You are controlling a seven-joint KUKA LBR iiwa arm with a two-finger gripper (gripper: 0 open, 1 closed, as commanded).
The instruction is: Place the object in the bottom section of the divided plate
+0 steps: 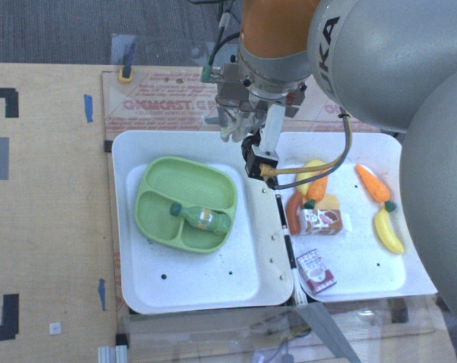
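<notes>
A green divided plate point(162, 178) lies in the left bin point(138, 278). A small green bottle point(203, 218) rests on its side in the plate's lower part, cap pointing left, its body reaching the lower right rim. My gripper point(240, 131) hangs above the back edge of the bins, up and to the right of the plate, apart from the bottle. Nothing shows in its grasp.
The right bin point(365, 274) holds a carrot point(373, 184), a banana point(388, 231), a yellow and orange toy food point(316, 178), a red sausage point(293, 212), a wrapped snack point(324, 221) and a small packet point(316, 271). The arm's large grey body covers the upper right.
</notes>
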